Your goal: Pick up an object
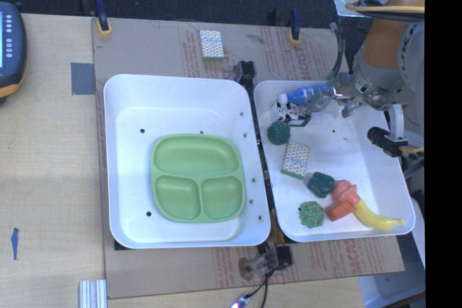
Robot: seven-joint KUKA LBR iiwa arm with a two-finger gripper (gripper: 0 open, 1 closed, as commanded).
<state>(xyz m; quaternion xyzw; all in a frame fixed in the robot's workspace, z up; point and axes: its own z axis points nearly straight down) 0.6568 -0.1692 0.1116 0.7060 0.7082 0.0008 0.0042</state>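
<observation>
Both white bins point(119, 155) look like smooth, slightly glossy plastic, as does the green divided tray point(196, 177). The worktop point(50, 177) shows pale matt wood grain, overlaid by dull brown cardboard point(173, 47).

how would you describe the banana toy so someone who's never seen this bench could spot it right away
Look at the right-hand white bin, the one without the green divided plate. In its near right corner lies the banana toy, a small curved yellow piece touching the orange-red toy. It is the only yellow thing in that bin.
</observation>
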